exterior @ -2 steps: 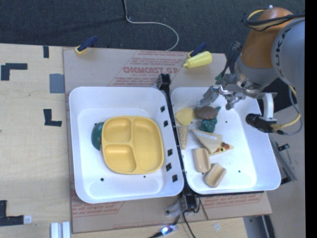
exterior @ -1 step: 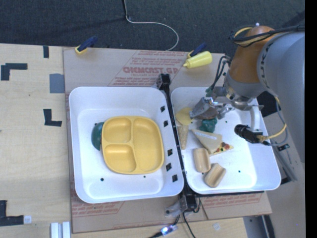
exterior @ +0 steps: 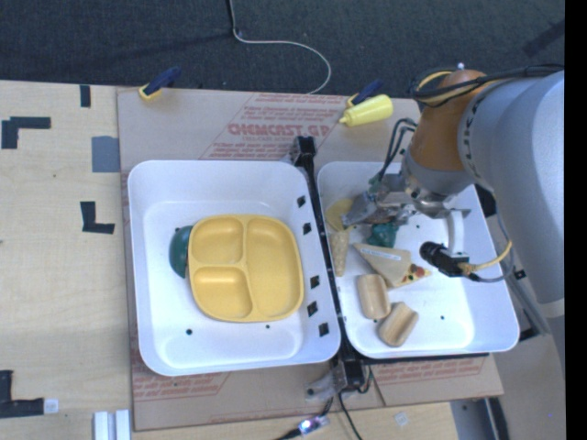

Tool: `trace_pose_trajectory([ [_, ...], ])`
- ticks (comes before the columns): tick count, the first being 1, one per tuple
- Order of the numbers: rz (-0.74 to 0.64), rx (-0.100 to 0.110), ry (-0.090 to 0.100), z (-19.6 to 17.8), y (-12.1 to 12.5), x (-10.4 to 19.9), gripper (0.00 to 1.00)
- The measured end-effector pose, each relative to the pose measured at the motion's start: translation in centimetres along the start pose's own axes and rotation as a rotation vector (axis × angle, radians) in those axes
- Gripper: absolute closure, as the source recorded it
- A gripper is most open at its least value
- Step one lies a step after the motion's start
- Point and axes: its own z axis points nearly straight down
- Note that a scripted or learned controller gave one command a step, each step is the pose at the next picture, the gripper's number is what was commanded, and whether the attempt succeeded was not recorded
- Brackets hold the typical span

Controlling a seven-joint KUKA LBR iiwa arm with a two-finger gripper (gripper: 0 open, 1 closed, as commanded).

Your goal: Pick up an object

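Note:
The right bin holds several small objects: a yellow piece near its left wall, a teal object, a cream wedge, and two tan bread-like pieces toward the front. My gripper hangs low over the back left of this bin, just above the teal object and beside the yellow piece. Its fingers are too cluttered against the wrist hardware to read. I see nothing clearly held.
The left bin holds a yellow divided plate with a dark green object partly under its left edge. The grey arm with its orange band covers the right bin's back right. A yellow clamp sits behind the bins.

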Motion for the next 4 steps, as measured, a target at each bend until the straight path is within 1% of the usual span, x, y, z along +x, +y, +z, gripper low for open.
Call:
trace_pose_trajectory([
  [1, 0.0, 0.011, 0.004, -0.9, -0.2, 0.1, 1.0],
  [2, 0.0, 0.005, 0.005, -6.8, 0.6, 0.7, 1.0],
  [3, 0.001, 0.004, 0.004, -12.2, 1.7, 0.3, 1.0],
  [4, 0.002, 0.009, 0.006, -13.1, 1.7, 0.4, 1.0],
])
